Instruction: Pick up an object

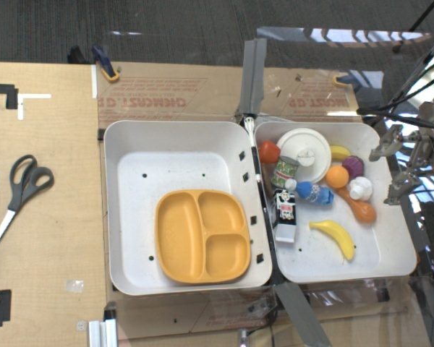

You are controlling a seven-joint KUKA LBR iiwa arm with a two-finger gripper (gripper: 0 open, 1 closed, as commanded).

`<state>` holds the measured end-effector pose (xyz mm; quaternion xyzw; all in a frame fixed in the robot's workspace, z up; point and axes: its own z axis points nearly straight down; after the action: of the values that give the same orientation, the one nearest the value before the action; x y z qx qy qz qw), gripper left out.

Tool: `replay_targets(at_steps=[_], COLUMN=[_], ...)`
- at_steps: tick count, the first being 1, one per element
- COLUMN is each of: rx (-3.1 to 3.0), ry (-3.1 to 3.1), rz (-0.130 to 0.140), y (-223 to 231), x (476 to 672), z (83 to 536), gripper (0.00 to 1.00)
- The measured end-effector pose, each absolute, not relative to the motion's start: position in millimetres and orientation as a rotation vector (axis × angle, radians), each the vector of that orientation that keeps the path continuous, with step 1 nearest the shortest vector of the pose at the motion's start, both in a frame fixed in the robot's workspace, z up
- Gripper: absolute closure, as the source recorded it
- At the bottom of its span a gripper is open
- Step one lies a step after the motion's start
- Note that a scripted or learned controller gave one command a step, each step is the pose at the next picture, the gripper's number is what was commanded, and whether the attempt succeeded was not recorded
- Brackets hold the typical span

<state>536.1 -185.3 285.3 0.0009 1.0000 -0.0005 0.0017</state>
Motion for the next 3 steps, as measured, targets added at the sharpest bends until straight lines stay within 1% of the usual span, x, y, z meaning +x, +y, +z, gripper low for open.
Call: replay_targets(at_steps=[1, 2, 3], rx=[0.259, 0.363, 0.499], ry=[3.128, 3.115, 3.097], rz=[-0.001, -0.002, -0.002], y=[-179.0, -199.8, -176.0], x=[574.3, 582.0, 636.0], z=[170.8, 111.8, 96.5], gripper=[0.0, 0.0, 0.0])
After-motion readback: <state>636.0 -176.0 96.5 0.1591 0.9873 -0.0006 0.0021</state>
